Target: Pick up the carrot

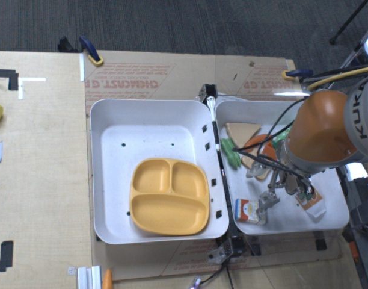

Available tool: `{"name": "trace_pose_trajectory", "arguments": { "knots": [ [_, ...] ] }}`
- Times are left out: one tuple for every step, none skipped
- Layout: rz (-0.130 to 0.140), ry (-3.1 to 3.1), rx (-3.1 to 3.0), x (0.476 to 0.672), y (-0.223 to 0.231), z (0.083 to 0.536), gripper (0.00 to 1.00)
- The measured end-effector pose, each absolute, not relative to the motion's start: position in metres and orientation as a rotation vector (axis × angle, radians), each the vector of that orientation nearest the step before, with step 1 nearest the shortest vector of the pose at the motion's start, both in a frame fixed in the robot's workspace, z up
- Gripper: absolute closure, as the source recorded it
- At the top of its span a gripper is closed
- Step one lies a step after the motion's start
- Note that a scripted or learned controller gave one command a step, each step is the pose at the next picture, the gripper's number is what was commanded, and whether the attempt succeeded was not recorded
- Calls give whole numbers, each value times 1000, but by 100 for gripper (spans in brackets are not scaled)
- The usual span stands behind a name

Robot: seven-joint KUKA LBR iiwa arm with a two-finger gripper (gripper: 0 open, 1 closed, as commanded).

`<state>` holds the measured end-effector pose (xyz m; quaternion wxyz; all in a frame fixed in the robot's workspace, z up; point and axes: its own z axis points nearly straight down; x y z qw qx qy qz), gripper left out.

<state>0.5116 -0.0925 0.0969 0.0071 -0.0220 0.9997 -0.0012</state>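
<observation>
Carrot point(258, 142): orange w/ green leafy top at its left end, lying flat & slanted in upper-left part of the right bin, resting over a tan wedge, right end hidden under the arm.

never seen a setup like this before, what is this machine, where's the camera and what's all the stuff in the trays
This is one picture, taken by a fixed camera above a bench, looking down at a slant. The big grey and orange shape on the right is a robot arm, steered by a program. At its end is a two-finger gripper, its hand, hanging low over the right bin.

Two shallow white bins sit side by side. The left bin holds a yellow divided plate. The right bin holds a jumble: the carrot, orange with a green top, which the arm is meant to pick up, a tan wedge and a small carton.

I cannot see anything between the gripper's fingers, so nothing looks held.
</observation>
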Motion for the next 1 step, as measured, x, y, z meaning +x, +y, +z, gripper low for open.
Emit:
{"name": "trace_pose_trajectory", "arguments": {
  "knots": [
    [1,3126,-253,482,-19,192,0]
  ]
}}
